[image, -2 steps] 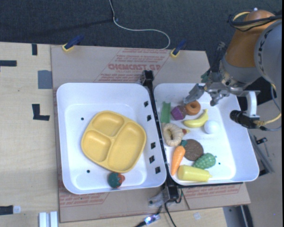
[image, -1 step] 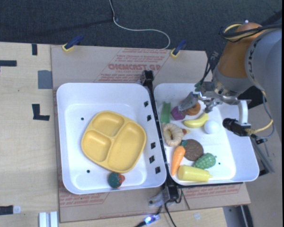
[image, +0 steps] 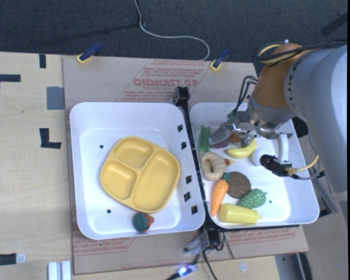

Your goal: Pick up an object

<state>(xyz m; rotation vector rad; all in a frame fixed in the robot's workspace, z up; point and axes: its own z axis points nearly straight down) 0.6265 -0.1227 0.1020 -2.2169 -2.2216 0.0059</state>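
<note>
Right bin (image: 300, 212) holds the pickable items, clustered left of centre. Banana (image: 243, 151) lies in the upper middle, just under the gripper (image: 233, 132). Bagel (image: 213, 165) sits to its lower left, near the divider. Below that: carrot (image: 219, 197) slanted, brown disc (image: 238, 184) touching the carrot top, green bumpy piece (image: 252, 199) to the disc's lower right, and a yellow piece (image: 239, 214) lying along the near wall. Green strip (image: 205, 137) rests against the divider in the upper left of this bin.

Gripper is low over the bin's upper middle, close above the banana and a reddish item (image: 220, 136) beside the strip. Jaw state: cannot tell; the wrist and cables block the tips, and no object is clearly seen between them.

Left bin (image: 81, 121) holds a yellow tray (image: 140, 174) with three compartments, near centre. A small ball (image: 142, 221), green and orange, sits just beyond the tray's near edge.
</note>
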